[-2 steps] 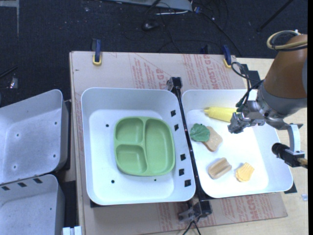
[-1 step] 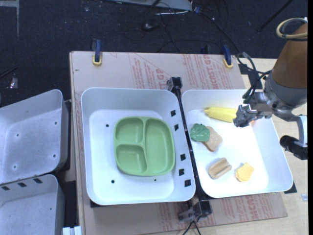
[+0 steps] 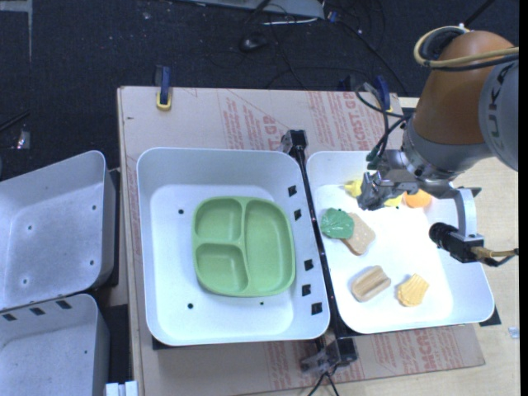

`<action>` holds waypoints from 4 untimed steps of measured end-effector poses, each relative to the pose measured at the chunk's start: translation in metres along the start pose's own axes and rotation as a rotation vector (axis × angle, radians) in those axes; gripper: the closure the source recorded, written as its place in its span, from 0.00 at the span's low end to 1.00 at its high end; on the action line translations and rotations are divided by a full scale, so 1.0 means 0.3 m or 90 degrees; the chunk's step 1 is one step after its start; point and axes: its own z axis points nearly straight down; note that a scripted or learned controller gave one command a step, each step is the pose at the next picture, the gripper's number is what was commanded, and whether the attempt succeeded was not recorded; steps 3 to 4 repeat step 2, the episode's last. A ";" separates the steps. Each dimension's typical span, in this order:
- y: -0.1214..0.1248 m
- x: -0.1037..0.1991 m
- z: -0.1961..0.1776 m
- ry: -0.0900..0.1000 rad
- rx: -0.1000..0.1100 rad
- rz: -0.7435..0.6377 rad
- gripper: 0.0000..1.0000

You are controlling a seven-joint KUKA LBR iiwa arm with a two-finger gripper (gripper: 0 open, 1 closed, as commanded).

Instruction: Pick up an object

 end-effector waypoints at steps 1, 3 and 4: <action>0.022 0.174 -0.017 0.000 -0.001 0.000 1.00; 0.086 0.325 0.010 -0.001 -0.001 0.001 1.00; 0.086 0.325 0.010 -0.001 -0.001 0.001 1.00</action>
